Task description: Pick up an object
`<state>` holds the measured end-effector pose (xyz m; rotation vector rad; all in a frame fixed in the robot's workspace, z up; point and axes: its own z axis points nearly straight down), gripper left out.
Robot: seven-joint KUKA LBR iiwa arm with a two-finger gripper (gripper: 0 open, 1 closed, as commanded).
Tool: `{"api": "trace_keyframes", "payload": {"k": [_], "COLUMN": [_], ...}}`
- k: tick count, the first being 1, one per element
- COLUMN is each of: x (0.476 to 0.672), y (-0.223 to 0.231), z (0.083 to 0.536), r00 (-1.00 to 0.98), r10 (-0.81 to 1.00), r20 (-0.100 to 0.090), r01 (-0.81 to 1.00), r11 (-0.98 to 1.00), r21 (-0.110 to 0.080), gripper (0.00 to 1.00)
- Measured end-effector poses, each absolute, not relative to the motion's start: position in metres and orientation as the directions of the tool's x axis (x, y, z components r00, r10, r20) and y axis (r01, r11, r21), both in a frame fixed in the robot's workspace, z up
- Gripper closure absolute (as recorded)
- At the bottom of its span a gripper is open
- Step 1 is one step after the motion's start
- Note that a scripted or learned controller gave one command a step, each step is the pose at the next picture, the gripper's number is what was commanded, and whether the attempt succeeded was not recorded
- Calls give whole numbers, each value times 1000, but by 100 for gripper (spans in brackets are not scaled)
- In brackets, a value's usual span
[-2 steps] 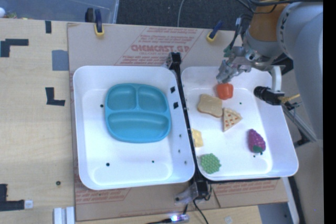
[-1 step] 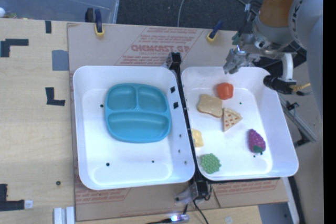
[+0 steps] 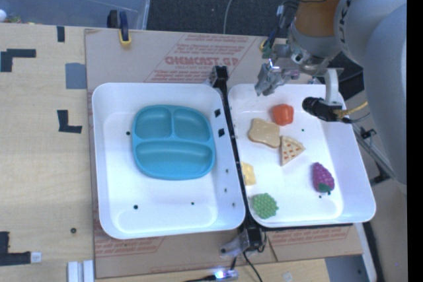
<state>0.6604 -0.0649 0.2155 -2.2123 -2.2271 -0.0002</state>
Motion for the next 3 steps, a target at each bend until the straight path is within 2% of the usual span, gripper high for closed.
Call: {"api": "trace_keyframes", "payload": {"k": [1,2,3], "x": [666,651,644], "y": [-6,46,101], "z": [221,230,215], "r00": [-7,-6,-6], "r10": [1000,1000,1000], "r20": [2,1,0], "r01": [1000,1000,1000], "r11": [7,6,6], "r21": [-1,-2,-4], "gripper": [100,100,100]}}
